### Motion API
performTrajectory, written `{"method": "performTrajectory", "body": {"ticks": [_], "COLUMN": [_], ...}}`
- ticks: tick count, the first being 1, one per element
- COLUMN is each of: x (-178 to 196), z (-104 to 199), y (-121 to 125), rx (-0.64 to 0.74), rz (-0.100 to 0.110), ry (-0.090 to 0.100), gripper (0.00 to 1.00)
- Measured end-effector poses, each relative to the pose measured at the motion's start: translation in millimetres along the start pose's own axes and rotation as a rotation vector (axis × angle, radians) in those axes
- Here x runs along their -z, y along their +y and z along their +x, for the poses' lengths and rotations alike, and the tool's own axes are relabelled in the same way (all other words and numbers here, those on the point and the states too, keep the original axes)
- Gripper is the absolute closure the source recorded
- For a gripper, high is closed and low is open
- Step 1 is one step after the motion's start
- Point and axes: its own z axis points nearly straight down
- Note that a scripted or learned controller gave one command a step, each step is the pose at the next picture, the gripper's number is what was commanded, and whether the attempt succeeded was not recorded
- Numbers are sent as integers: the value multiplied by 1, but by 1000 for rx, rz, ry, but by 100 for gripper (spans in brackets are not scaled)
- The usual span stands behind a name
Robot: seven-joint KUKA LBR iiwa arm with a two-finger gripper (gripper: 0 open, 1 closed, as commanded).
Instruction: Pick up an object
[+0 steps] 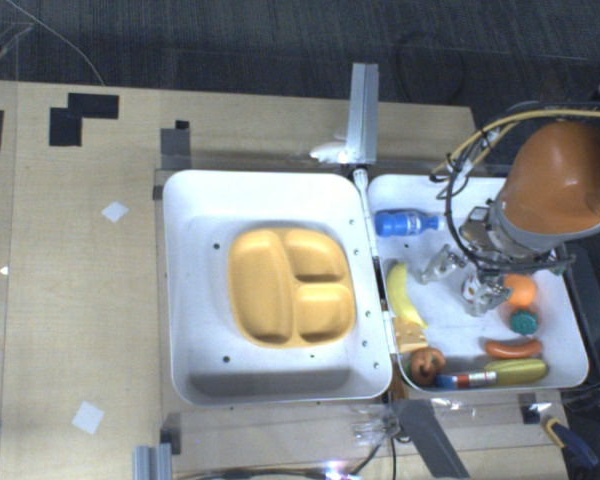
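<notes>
So this looks like the approach step of the pick. The arm's gripper [470,282] is down low over the middle of the right bin [442,320], and nothing is visibly in it. It's all shiny metal under the big orange band, and from this angle I honestly can't tell whether it's open or closed.

The closest candidate, I'd guess, is the orange round piece [521,289], just beside the gripper toward the bin's right edge. It looks small, smooth and rounded like a toy fruit, with a teal knob [523,321] touching it or nearly so on the near side. Something that round could roll or squirt out sideways, so my read is that the next move needs the gripper centred squarely over it before it comes down and closes, without bumping the teal bit.

Other options in the same bin:
- blue bottle [396,224] lying down near the far left corner
- banana [404,296] along the left wall
- reddish apple-looking thing [426,363] in the near left corner
- red-orange sausage shape [513,348] and a yellow-green tube [516,371] along the near edge, packed close together

That near row looks harder to grab cleanly. The left bin [185,268] holds a yellow divided plate [290,286], well apart from the gripper.
</notes>
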Motion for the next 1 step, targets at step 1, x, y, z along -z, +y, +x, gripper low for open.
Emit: {"method": "performTrajectory", "body": {"ticks": [1], "x": [0], "z": [48], "y": [-45], "rx": [-230], "rz": [-4], "ry": [5], "gripper": [0]}}
